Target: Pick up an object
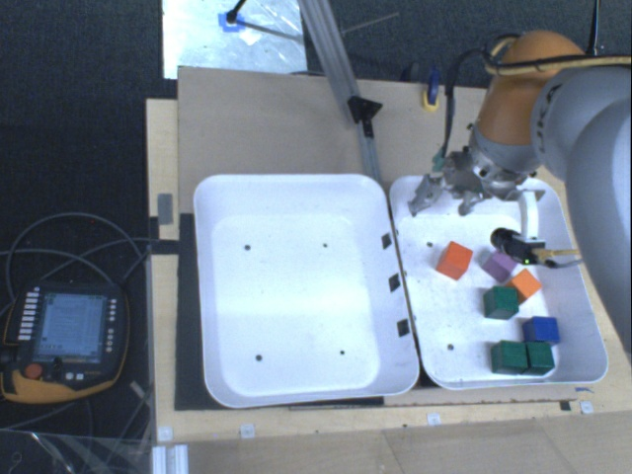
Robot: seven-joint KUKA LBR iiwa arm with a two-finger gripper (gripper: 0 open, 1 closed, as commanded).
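- Hovering over the upper left corner of the right bin (pixel 583 358), the pincer (pixel 446 197) hangs from the grey arm (pixel 592 117) with its orange band (pixel 513 97) above the wrist.
- Pincer state: fingers (pixel 423 196) look spread apart, nothing seen between them, so it grips nothing.
- Orange block (pixel 455 261) lies below the pincer, near it but apart, on the bin floor.
- Purple block (pixel 500 265) sits below and to the right of the pincer, just right of the orange block.
- Small orange block (pixel 526 283) is just beside the purple one, on its lower right (touching or not, cannot tell).
- Dark green block (pixel 501 302) lies further below, just under the purple one.
- Blue block (pixel 540 330) lies lower right again, well apart from the pincer.
- Green pair (pixel 523 356) rests at the bin's bottom right, just under the blue block, farthest from the pincer.
- Black fitting (pixel 513 243) with a white bracket (pixel 533 210) hangs to the right of the pincer, above the purple block.
- Left bin (pixel 212 205) lies to the left of the pincer, its right rim close to it.
- Handheld control pad (pixel 64 339) with cable sits far left of the pincer, off the bench.
- Slanted metal pole (pixel 331 38) runs above and left of the pincer, ending at a black clamp (pixel 363 110).
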